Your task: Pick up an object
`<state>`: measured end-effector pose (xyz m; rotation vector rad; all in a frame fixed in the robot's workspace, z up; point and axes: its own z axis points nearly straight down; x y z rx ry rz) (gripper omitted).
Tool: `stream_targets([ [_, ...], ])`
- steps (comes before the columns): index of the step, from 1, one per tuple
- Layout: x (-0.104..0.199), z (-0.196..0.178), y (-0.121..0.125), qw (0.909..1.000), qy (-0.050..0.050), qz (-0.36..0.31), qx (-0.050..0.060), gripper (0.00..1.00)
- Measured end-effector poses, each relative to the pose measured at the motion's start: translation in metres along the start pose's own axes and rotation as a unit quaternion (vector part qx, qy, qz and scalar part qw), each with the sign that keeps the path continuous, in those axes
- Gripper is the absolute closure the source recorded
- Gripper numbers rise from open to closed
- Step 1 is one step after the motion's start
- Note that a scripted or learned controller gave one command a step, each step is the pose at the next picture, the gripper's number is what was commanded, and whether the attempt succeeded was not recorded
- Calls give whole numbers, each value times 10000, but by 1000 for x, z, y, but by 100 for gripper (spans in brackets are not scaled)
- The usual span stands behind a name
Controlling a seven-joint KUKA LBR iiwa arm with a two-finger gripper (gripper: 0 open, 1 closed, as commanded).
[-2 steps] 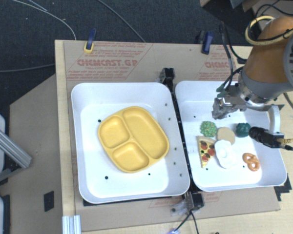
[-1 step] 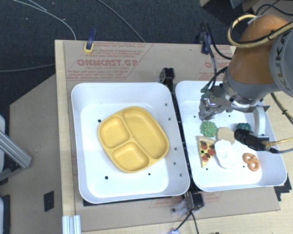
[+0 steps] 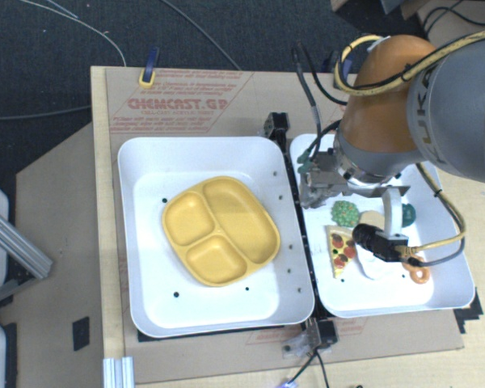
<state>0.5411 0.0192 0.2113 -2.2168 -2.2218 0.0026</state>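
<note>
My gripper (image 3: 319,183) sits low over right shallow white bin (image 3: 388,293), near its left wall. Released or clenched: cannot tell, wrist hides it. No object seen in grasp.

Just beside gripper: green knobbly broccoli-like toy (image 3: 345,212). Next to that: flat triangular pizza-slice toy (image 3: 338,250).

Step, as I judge: approach, pick not yet made.

Next move calls for centring over green toy, descending, closing.

Yellow three-compartment plastic plate (image 3: 220,229) lies in left white bin (image 3: 141,176), well apart.

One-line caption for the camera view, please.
Arm over the right bin, above a pizza slice and broccoli piece; left bin holds a yellow divided plate.
</note>
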Motion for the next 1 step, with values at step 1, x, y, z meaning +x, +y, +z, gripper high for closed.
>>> stream_targets([
  [1,50,5,-11,10000,0,-6,1,100],
])
